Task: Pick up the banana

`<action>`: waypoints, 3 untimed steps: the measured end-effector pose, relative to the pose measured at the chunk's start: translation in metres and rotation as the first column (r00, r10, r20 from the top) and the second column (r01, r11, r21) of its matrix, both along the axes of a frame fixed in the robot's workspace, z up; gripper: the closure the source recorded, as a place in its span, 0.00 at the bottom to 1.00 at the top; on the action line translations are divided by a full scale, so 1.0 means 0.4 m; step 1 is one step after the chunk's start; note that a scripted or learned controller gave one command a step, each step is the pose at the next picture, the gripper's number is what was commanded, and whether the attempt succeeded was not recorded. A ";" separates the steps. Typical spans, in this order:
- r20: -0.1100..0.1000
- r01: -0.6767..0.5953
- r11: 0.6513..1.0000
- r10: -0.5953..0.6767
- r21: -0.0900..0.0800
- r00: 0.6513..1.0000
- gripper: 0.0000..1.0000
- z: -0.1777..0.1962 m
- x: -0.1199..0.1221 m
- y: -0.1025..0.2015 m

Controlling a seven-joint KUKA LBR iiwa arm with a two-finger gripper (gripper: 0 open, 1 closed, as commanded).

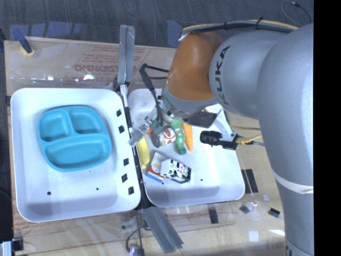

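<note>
While the grey arm (256,63) with its orange band (193,65) reaches in from three o'clock, the gripper (152,128) hangs low over the right bin (229,183), at the bin's nine o'clock side near the divider between the two bins. How it is set cannot be told from here, since the wrist hides much of it. The banana (143,152) lies along the right bin's left wall, at about six o'clock from the gripper and just beside it; it may be touching, though the clutter makes that hard to judge. At the gripper's four o'clock stand a green bottle (178,136) and an orange carrot (187,136), close together. A small printed box (176,170) lies at the banana's four o'clock. A blue divided tray (74,137) rests in the left bin (32,196).
</note>
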State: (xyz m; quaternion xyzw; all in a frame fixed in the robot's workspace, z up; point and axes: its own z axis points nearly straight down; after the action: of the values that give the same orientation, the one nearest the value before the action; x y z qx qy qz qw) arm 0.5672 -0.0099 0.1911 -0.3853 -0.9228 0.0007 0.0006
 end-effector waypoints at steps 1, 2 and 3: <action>0.000 -0.138 0.990 0.138 0.001 0.990 0.00 0.002 -0.108 -0.134; 0.001 -0.060 0.998 0.060 0.001 0.998 0.00 0.011 0.075 0.044; 0.000 -0.141 0.990 0.141 0.000 0.990 0.00 0.002 -0.052 -0.133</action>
State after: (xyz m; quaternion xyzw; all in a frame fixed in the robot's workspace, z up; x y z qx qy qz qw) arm 0.5463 -0.0633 0.1918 -0.3190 -0.9478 0.0005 0.0004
